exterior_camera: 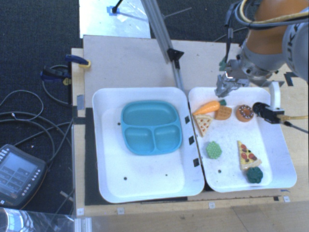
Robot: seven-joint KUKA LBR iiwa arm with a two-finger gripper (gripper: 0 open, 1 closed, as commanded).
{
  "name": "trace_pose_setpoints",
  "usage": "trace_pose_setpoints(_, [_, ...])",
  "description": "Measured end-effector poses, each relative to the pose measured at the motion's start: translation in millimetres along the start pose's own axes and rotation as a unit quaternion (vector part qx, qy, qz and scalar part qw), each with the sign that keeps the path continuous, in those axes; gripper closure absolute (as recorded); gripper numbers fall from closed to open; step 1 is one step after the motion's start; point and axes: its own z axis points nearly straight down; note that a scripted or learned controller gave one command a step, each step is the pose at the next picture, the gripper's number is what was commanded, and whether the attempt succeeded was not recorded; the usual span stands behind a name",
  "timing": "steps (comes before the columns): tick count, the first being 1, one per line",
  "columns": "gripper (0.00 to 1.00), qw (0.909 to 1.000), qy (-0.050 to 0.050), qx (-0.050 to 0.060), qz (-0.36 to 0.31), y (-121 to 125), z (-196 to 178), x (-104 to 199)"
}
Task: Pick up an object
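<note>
Hand point(225, 88) hangs just above the right bin's point(280, 178) twelve o'clock rim, its grip impossible to tell from here, nothing visibly in it, with the toy carrot point(207, 108) lying just beneath at its seven o'clock.

Nothing legible stands anywhere in the frame; the handheld control unit point(20, 175) at the lower left has a dark screen and rows of keys, yet its markings are too small and blurred to make out; a dark mark at the far right edge on the grey arm point(295, 33) may be part of a letter, though it cannot be read; the white bins and the toy foods bear no words, numbers or signs.
</note>
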Motion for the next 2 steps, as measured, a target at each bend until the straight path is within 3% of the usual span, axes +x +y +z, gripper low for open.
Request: trace_pose_setpoints(2, [1.0,1.0,0.0,0.001,0.0,-9,16,103])
